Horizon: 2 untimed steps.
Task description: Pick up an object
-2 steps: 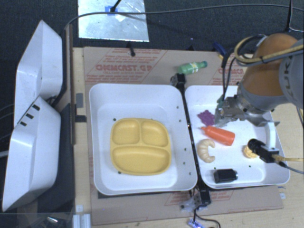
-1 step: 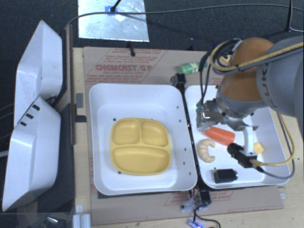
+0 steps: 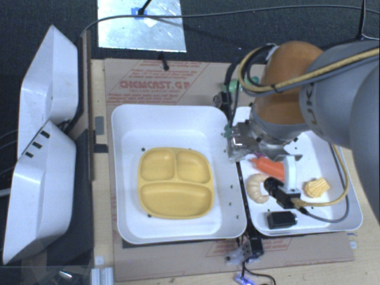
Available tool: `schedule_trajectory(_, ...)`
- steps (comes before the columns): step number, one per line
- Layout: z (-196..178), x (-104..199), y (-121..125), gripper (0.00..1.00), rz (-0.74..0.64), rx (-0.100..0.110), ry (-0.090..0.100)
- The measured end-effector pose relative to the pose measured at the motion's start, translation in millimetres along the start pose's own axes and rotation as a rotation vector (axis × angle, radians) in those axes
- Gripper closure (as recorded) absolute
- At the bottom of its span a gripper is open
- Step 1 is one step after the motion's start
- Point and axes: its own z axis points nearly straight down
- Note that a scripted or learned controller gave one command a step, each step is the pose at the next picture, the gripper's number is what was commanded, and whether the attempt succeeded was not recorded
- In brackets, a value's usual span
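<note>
Two white bins are set side by side. In the left bin (image 3: 126,129), well left of the gripper (image 3: 242,147), a yellow three-part plate (image 3: 175,183) is laid flat. Whether the gripper is open or closed cannot be told. In the right bin (image 3: 323,159), a smooth, tapered orange carrot (image 3: 270,166) is seen just right of the gripper and below it, partly covered by the arm. A pale curved shrimp (image 3: 256,187) and a black block (image 3: 281,219) are seen further below the gripper, and ribbed yellow corn (image 3: 316,187) well to its right.
</note>
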Motion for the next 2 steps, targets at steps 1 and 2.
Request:
schedule_trajectory(1, 8.5, 57.5, -3.8, 1.0, 0.0, 0.002, 0.0)
schedule_trajectory(2, 8.2, 54.7, -3.3, 0.0, 0.005, 0.001, -0.001)
